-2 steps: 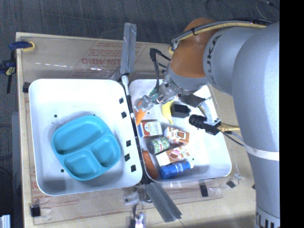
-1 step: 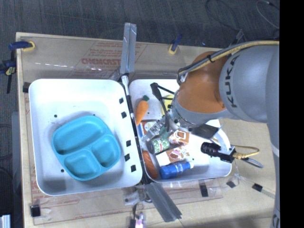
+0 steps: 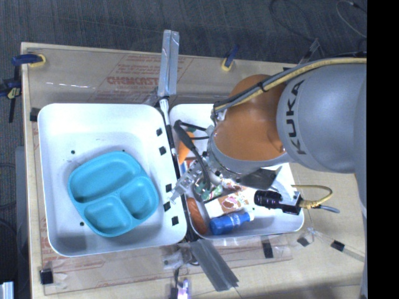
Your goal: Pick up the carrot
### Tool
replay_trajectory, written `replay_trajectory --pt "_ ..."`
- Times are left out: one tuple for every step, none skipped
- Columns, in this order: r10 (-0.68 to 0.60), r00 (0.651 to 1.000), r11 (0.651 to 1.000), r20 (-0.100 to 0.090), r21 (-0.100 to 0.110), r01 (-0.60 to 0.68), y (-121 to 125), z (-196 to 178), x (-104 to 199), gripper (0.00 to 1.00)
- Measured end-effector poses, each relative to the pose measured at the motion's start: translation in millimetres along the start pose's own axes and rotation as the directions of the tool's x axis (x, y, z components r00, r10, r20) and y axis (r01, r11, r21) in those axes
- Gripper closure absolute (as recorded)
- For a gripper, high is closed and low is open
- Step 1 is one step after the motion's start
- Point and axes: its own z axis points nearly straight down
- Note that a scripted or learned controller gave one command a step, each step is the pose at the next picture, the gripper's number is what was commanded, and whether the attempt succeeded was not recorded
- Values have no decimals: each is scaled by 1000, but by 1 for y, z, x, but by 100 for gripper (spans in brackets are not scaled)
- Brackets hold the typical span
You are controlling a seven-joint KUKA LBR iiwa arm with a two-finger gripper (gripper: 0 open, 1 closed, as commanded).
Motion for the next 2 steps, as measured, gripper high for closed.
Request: replay_trajectory --pt "19 1000 1000 2 -1 -19 68 -12 -82 100" --pt "342 940 940 -1 1 -342 -20 -13 -57 100"
